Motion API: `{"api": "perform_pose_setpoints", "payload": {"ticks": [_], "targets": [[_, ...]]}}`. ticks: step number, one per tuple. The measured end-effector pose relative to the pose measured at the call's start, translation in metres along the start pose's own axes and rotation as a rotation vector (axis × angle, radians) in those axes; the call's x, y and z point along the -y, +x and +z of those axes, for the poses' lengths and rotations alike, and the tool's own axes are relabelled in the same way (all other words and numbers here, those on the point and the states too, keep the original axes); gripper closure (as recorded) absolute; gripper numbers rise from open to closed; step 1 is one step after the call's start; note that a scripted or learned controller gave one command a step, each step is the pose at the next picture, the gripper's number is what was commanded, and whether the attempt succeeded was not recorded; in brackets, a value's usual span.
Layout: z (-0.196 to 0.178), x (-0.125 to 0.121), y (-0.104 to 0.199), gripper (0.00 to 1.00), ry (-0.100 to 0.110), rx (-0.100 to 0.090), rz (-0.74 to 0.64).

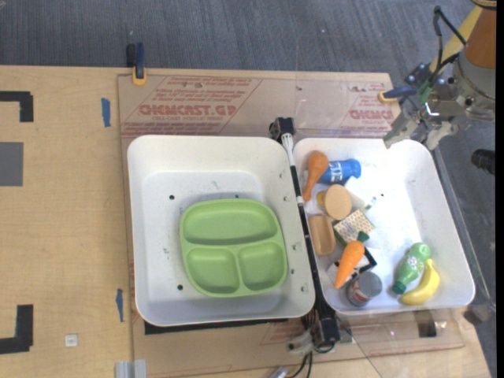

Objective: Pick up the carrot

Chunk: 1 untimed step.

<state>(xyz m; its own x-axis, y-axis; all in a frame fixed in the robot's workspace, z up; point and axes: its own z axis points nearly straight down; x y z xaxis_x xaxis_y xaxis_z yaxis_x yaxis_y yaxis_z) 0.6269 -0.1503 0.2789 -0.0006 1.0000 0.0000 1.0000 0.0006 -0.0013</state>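
From above, the gripper [417, 128] hangs over the right bin [449, 211] at its one-o'clock corner, fingers apart and holding nothing; the carrot [349, 261] lies well apart from it, at seven o'clock in that bin, tilted, tip toward the near wall. The step looks like the approach, not yet begun; next the arm must travel across toward seven o'clock and descend. Crowding is the trouble: a can [364, 287] touches the carrot's tip, a cracker pack [353, 226] sits just above; a banana [422, 286] lies at five o'clock; a green tray [234, 245] fills the left bin [150, 172].

green tray [233, 245], banana [422, 285], blue bottle [342, 169], tin [364, 287]
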Motion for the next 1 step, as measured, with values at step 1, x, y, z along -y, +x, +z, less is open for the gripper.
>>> {"api": "perform_pose_setpoints", "payload": {"ticks": [1], "targets": [[0.0759,0.0599,0.0240,0.00,0.008,-0.002,-0.081]]}}
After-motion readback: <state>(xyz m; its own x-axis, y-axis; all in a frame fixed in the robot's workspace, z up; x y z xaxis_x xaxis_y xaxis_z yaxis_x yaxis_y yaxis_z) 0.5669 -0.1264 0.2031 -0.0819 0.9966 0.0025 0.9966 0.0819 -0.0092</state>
